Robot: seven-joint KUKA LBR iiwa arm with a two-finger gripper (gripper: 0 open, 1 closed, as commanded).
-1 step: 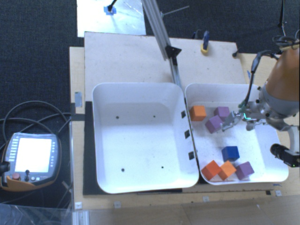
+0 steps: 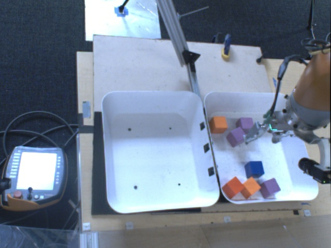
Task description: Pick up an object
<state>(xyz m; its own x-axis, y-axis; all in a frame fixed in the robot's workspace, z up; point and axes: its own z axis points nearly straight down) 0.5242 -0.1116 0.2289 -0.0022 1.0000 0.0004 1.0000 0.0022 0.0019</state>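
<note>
Pincer point(image 2: 253, 135) hangs low in the right bin point(image 2: 305, 192), cannot tell its state; purple cube point(image 2: 235, 136) sits just left of it, touching or nearly; looks light, rigid, smooth; grip across two opposite flat faces.

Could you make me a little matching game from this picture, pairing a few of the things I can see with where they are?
Things:
1. small blue cube
2. grey handheld control panel with a pale screen
3. yellow and blue clamp
4. lone orange cube

Places:
A. on the far edge of the pale board behind the bins
B. on the floor left of the bench
C. near the upper left corner of the right-hand shallow white bin
D. in the right-hand bin's middle, above a cluster of two orange cubes and a purple one

Pairs: 1-D, 2-B, 3-A, 4-C
</note>
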